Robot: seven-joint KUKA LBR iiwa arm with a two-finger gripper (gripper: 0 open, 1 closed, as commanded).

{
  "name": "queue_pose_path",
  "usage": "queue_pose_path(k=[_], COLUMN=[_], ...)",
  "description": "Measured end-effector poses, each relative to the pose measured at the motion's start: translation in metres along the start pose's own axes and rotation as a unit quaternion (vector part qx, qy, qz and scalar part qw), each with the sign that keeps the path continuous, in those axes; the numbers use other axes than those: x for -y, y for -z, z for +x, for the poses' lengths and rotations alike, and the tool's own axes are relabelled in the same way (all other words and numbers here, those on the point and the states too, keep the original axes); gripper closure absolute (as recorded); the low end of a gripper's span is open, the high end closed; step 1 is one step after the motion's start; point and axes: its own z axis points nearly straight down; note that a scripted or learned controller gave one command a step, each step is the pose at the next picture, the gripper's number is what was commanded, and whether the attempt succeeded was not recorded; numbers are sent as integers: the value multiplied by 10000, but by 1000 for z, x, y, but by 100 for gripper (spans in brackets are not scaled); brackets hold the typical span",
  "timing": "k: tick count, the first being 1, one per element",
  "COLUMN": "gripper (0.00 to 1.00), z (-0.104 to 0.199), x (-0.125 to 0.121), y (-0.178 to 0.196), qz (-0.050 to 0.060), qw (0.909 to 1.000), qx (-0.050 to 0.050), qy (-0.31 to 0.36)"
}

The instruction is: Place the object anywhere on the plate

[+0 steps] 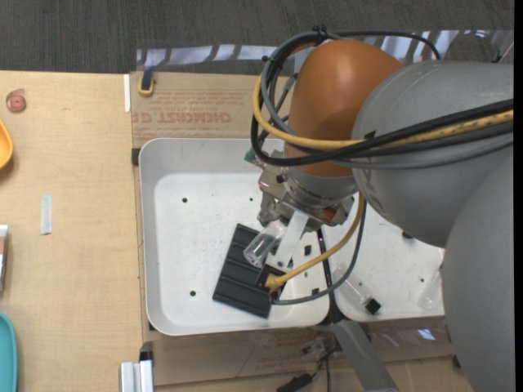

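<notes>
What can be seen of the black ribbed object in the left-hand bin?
The black object is a flat, oblong slab, with grooves that split it into bands; it looks like matte plastic. It lies on the floor of the white bin, turned at a slant, near the bin's lower edge in the picture. The hand hangs over its upper end; whether they touch, I cannot tell.

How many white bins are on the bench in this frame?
2. The left bin lies in plain sight at the view's centre; the right bin sits beside it, mostly hidden under the arm.
</notes>
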Motion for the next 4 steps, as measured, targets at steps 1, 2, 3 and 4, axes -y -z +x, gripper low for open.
queue_pose_path(k=[1,2,3,4], gripper=[100,100,100,100], z=[-62,-23,-56,-27], x=[-39,-14,-76,-20], y=[-36,-101,38,-34], qz=[3,9,-5,2], qw=[9978,9996,9940,9957], qx=[-6,-2,-8,-6], qy=[663,-280,1094,924])
